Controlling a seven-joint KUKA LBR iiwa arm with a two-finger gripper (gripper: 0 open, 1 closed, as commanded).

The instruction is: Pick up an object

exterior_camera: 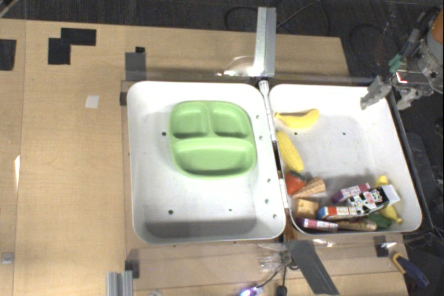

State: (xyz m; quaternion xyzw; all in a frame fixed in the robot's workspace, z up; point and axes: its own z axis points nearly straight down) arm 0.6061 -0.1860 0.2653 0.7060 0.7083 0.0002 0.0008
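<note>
The right bin [347,132] holds a yellow banana [298,120] near its far left corner, with a corn cob [290,152] below it along the left wall. Several small items lie along the bin's front edge, among them a red strawberry-like piece [295,184], a black-and-white patterned box [365,200] and a marker [319,224]. My gripper [388,96] hangs over the bin's far right corner, open, with nothing between its fingers [370,94]. It is well apart from every object.
The left bin [149,170] holds a green divided plate [210,137]. A metal post [266,38] stands behind the seam between the bins. The middle of the right bin is bare white floor.
</note>
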